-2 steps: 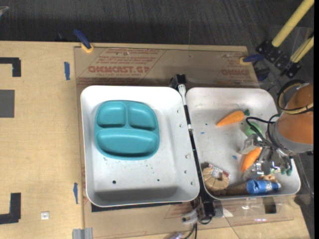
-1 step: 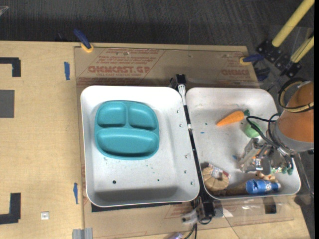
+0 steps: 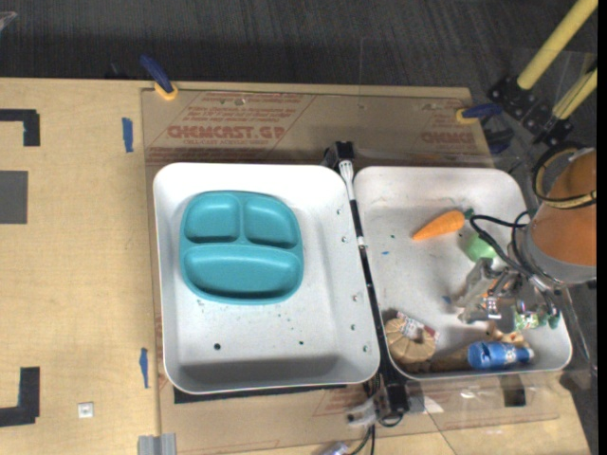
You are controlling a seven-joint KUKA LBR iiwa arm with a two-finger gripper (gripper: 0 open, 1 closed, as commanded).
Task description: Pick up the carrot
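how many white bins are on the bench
2. The left bin holds a teal divided plate; the right bin holds the carrot, a blue item and other small things.

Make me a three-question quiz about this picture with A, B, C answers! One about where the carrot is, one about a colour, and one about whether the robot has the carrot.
1. Where does the carrot lie?
A. In the right bin
B. On the divided plate
C. On the bench outside the bins

2. What colour is the divided plate in the left bin?
A. Red
B. Teal blue
C. Yellow

3. What is the state of the carrot?
A. Lifted in the air
B. Lying loose on the bin floor, apart from the gripper
C. Lying under the plate

Answers:
1 A: the carrot rests on the white floor of the right bin, near its far side.
2 B: the plate with three compartments is teal blue.
3 B: the carrot lies flat, with the gripper closer to the camera and nothing around the carrot.
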